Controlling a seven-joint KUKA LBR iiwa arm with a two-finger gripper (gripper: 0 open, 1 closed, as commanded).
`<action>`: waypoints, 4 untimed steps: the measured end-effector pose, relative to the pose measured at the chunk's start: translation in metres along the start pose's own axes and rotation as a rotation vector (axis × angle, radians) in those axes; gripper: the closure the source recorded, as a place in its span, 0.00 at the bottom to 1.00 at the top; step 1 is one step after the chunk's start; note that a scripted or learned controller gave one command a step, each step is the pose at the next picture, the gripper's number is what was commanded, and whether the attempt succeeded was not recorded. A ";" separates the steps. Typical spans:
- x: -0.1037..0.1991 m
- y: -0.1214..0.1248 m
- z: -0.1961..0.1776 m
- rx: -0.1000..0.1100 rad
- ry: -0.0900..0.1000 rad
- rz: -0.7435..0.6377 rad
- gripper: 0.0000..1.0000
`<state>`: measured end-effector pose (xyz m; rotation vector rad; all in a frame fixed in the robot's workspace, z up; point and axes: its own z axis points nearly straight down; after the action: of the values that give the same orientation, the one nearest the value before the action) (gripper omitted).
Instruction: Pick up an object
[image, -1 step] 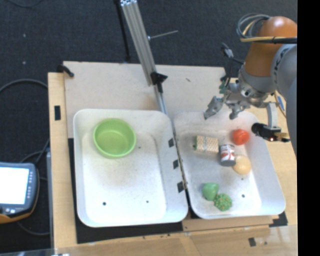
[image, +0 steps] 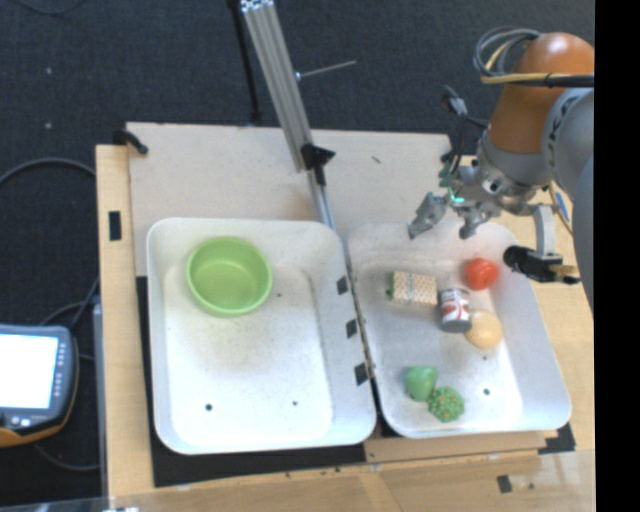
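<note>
Objects for picking all lie in the right bin (image: 530, 400), gathered toward its middle and lower part, which leaves the program several targets within one short reach of the arm (image: 535, 110) entering from the right of the frame. A red ball (image: 481, 272) sits nearest the upper right of that bin. To its left lies a small patterned block (image: 413, 288), on its side. Just below the ball, a can (image: 455, 309) lies tilted, touching or nearly touching a pale yellow ball (image: 484, 330) at its lower right. Farther down, a green pepper-like piece (image: 421, 381) and a knobbly green lump (image: 446, 404) sit just beside each other.

The gripper (image: 446, 222) hangs over the upper edge of the right bin, above and apart from every object. Its fingers (image: 424, 218) are spread apart with nothing between them, which suits an approach rather than a lift. Nothing is grasped yet, so the task looks to be at its start.

The left bin (image: 180, 400) holds a green bowl (image: 229, 276) in its upper left part, well apart from the arm. A metal pole (image: 285, 100) slants down from the top of the frame to the desk (image: 200, 170) behind the bins. The red ball and the block seem the closest candidates; the can and yellow ball crowd each other, which could spoil a grip there.
</note>
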<state>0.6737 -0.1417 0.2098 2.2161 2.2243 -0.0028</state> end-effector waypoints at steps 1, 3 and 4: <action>0.003 -0.002 0.043 0.003 0.000 -0.001 0.00; 0.005 0.002 0.108 0.001 -0.001 0.000 0.00; 0.004 0.003 0.096 -0.002 -0.003 -0.002 1.00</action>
<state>0.6766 -0.1377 0.1136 2.2112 2.2235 -0.0039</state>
